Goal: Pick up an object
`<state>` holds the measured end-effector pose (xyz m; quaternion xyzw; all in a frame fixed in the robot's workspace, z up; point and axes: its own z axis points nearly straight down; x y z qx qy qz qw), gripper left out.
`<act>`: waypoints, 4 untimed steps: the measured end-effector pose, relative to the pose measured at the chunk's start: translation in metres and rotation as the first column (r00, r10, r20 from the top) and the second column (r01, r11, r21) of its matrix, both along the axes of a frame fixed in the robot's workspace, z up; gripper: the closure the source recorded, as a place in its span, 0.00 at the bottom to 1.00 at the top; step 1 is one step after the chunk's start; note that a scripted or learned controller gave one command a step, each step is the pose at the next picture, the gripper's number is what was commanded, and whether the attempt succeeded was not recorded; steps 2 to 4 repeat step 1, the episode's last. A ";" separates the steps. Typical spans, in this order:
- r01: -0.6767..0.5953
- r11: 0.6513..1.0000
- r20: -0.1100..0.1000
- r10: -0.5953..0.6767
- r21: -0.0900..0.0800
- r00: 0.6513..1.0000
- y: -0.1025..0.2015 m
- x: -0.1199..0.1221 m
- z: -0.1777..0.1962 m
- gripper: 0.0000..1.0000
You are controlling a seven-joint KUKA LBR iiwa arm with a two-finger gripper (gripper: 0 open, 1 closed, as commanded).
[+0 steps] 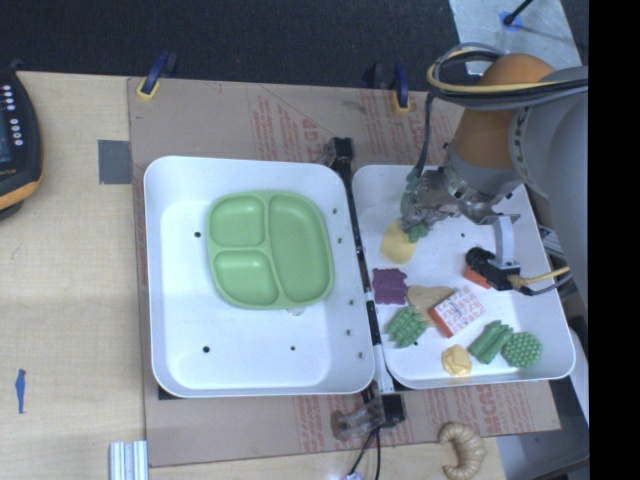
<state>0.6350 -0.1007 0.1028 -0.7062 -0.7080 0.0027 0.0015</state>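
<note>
Camera view: red-white packet [459,311] (print unreadable)

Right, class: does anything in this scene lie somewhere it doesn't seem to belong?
Yes. A tan croissant-shaped toy lies on the bench outside both bins, below the right bin, apart from the other toy foods, which sit inside that bin. It may have fallen out.

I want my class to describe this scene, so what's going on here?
A grey robot arm's gripper is down in the right bin, just above a pale yellow toy. Other toy foods lie scattered there, including a purple piece and a red-and-white box. The left bin holds a green divided plate.
</note>
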 end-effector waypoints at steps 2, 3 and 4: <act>-0.006 1.000 0.011 0.006 0.003 1.000 0.055 -0.023 0.095 1.00; -0.006 1.000 0.011 0.006 0.003 1.000 0.055 -0.023 0.095 1.00; -0.006 1.000 0.011 0.006 0.003 1.000 0.055 -0.023 0.095 1.00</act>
